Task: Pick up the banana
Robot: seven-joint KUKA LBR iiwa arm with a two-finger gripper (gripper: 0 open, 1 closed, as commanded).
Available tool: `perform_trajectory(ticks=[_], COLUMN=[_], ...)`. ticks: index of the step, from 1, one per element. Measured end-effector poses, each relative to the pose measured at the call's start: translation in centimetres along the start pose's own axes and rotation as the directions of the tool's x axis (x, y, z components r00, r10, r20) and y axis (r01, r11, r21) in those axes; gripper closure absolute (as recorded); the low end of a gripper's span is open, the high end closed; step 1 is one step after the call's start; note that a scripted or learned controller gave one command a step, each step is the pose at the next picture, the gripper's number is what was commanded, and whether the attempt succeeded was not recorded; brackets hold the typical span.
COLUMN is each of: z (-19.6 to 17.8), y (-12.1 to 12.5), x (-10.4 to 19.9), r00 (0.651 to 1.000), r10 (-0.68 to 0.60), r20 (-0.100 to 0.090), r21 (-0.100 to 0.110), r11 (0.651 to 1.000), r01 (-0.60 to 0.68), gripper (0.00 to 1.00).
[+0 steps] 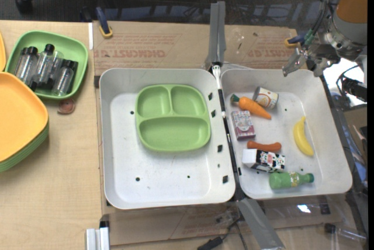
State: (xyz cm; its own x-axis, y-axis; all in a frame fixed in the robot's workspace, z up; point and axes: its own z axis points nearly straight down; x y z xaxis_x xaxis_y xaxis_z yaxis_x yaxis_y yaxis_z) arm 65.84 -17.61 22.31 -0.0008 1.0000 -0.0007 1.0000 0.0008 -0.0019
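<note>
two shallow white bins side by side across the middle of the frame. in the left bin point(117, 143), a green divided plate point(173, 117), lying flat in its upper middle. in the right bin point(327, 181), the banana point(302, 136), lying along the right side, roughly upright in the frame, curved, well apart from the other pieces. left of it, near the bin's top, a carrot point(253, 106) slanting down to the right, and just beside that, a small can point(266, 98) tipped on its side. below the carrot, a pink packet point(242, 125) close to the left wall. further down, an orange-red sausage-like piece point(264, 146), then a small black-and-white carton point(264, 159) just under it, and at the bottom, a green bottle point(290, 180) lying on its side, cap to the right. at the upper right of the frame, the gripper point(299, 59), hanging over the top right corner of the right bin, above its rim and well away from the banana; pincer state impossible to tell from here, too small and dark against the cardboard. grey arm with its orange band point(354, 0) at the top right corner. at the far left of the frame, a green tray of small vials point(48, 65) and a stack of orange plates point(20, 120) on the wooden bench.
</note>
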Motion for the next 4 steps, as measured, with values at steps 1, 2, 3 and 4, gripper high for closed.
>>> perform_trajectory(ticks=[1, 2, 3, 4], z=[-0.8, 6.5, 13.3, 13.3], y=[0.0, -6.4, -9.4, -12.0], x=[0.0, 0.9, 2.8, 6.5], r00=[1.0, 0.957, 0.828, 0.717], r10=[-0.003, 0.29, 0.561, 0.697], r20=[0.001, 0.0, 0.0, 0.001], r21=[0.001, 0.001, 0.003, 0.004], r11=[1.0, 0.957, 0.828, 0.717], r01=[0.003, -0.29, -0.561, -0.697], gripper=[1.0, 1.0, 1.0, 1.0])
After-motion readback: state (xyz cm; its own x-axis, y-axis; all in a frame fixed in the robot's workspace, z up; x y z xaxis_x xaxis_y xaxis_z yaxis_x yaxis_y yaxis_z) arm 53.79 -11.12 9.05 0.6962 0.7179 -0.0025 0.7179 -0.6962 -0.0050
